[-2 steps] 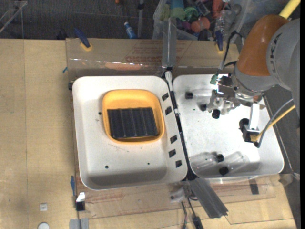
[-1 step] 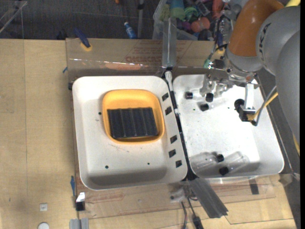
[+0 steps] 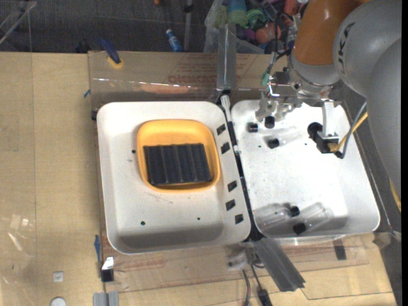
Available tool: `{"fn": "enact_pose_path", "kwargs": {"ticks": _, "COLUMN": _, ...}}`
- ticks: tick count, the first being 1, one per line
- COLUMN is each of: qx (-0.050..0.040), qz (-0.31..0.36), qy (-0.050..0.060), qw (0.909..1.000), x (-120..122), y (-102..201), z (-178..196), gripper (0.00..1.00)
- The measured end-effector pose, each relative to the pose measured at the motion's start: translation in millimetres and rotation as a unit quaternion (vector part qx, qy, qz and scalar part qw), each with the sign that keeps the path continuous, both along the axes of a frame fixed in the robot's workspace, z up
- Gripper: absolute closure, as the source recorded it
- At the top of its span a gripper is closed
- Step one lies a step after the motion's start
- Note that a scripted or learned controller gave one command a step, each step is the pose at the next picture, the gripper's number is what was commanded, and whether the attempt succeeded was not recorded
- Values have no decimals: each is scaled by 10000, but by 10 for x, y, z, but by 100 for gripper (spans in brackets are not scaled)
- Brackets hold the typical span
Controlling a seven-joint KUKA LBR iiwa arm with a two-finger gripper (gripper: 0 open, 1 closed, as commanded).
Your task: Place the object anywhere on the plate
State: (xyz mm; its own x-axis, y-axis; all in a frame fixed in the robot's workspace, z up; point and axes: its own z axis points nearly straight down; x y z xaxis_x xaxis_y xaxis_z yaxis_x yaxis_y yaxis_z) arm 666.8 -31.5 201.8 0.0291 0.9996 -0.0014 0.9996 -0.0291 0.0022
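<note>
My grey arm with its orange band (image 3: 331,24) fills the upper right of the frame. Below it, the right white bin (image 3: 331,183) holds a clear plastic bottle with a dark cap (image 3: 294,214) lying near its lower edge. At centre left, the left white bin (image 3: 121,190) carries the yellow plate with a dark ridged insert (image 3: 177,153). My gripper (image 3: 275,110) hangs over the right bin's upper part; how it stands I cannot tell. I judge pickup not yet made: next I must descend on the bottle.
</note>
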Motion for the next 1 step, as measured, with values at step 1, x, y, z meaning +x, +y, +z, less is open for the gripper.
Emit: {"fn": "enact_pose_path", "kwargs": {"ticks": 1, "qx": 1, "qz": 5, "qy": 0, "qw": 10000, "x": 0, "y": 6, "z": 1, "gripper": 0}}
